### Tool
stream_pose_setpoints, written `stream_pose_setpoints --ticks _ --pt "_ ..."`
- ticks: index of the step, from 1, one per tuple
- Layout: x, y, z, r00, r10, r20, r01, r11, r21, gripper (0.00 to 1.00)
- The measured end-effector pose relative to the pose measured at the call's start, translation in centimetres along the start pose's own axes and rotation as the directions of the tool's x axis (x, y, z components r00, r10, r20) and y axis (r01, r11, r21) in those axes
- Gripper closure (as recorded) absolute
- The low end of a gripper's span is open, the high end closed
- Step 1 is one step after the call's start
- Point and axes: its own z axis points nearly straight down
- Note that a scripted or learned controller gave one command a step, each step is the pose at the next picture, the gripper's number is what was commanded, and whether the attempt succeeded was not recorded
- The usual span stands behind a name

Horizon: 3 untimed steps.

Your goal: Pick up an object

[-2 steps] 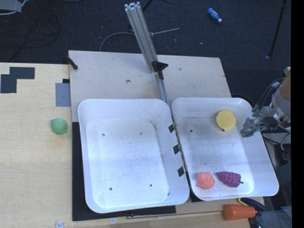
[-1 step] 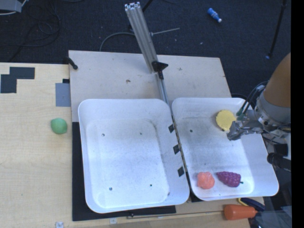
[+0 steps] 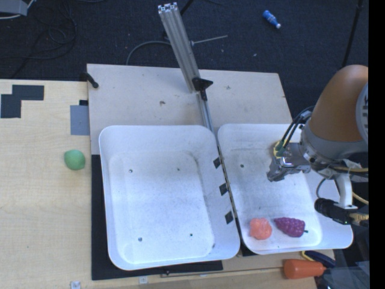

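In the right bin [image 3: 252,138], near its front edge, lie an orange-pink round object [image 3: 260,229] and a purple grape bunch [image 3: 290,226] side by side. My gripper [image 3: 278,173] hangs over the middle right of that bin, well behind both objects. Nothing shows beneath it. The arm's orange band [image 3: 343,104] and grey wrist come in from the right.
The left bin [image 3: 157,194] sits beside the right one, split by a black-clipped divider. A green ball [image 3: 74,159] rests on the wooden bench at left. An orange object [image 3: 304,268] lies in front of the right bin. A metal rail [image 3: 183,47] slants up behind the bins.
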Motion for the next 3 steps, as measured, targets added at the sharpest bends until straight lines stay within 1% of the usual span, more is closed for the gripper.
stream_pose_setpoints --ticks 1,2,3 --pt "5.7 1.0 0.0 1.000 0.000 0.000 0.000 1.000 0.000 1.00" --pt "10.9 0.8 -1.7 1.000 0.000 0.000 0.000 1.000 -0.001 1.00" --pt "16.3 0.5 -0.8 1.000 0.000 0.000 0.000 1.000 0.001 1.00"
